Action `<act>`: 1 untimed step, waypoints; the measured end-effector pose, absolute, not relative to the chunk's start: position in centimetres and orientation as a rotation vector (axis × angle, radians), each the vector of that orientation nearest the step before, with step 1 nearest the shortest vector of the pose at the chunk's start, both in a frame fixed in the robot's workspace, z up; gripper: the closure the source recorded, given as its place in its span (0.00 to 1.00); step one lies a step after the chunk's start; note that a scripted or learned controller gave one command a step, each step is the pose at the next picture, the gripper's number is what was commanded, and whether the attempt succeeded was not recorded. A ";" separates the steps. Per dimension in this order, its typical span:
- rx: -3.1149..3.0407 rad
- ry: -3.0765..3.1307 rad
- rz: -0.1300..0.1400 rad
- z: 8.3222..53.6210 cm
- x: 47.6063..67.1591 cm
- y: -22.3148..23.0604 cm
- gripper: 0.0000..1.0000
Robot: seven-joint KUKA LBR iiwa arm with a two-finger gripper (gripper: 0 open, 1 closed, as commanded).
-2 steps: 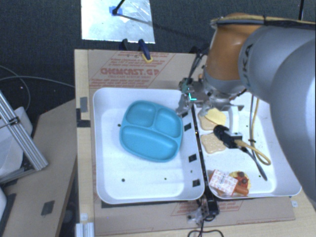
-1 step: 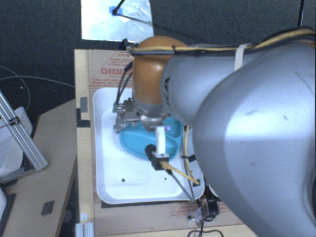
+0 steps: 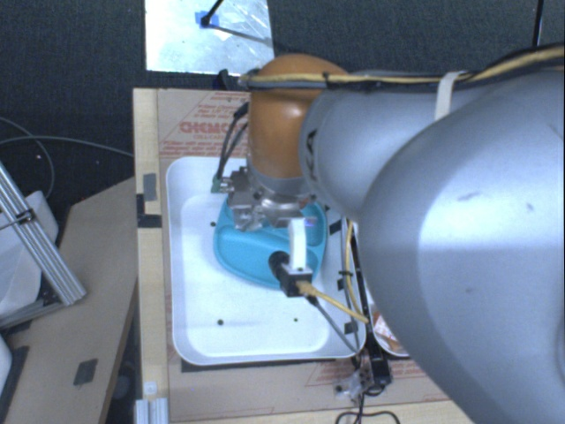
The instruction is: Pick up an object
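Reaching into the white bin [image 3: 199, 325], the arm [image 3: 424, 201] covers a blue object [image 3: 247, 253]; end effector [image 3: 265, 215] state: cannot tell.

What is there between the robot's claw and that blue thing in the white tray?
Nothing visible. The gripper hangs right over the light blue plastic object in the shallow white bin; the arm's wrist hides the spot where they would meet, so contact cannot be judged.
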State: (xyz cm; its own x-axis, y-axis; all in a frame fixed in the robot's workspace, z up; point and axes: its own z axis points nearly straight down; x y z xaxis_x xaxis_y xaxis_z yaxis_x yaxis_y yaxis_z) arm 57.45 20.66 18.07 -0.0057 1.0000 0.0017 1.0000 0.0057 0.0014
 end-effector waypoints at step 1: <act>-2.212 -2.229 -0.010 26.2 48.5 20.7 1.00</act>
